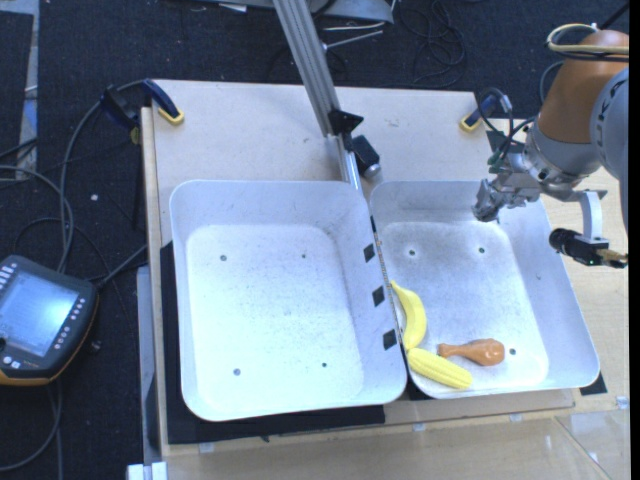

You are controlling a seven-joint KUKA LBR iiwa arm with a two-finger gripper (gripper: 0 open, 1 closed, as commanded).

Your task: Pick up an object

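Two yellow bananas lie in the right bin [560, 298]: one curved banana [411, 314] against the bin's left wall, the other banana [440, 368] near the front left corner. An orange-brown drumstick-shaped toy [476, 352] rests just right of the second banana. My gripper [486, 209] hangs over the bin's back edge, well behind all three objects and apart from them. Nothing shows between its fingers.
The left bin [200, 268] stands beside the right one. A slanted metal pole [310, 58] crosses the back of the bench down to the divide between the bins. Clamps [160, 103] sit at the bench's back corners. A teach pendant [40, 318] lies on the floor at left.
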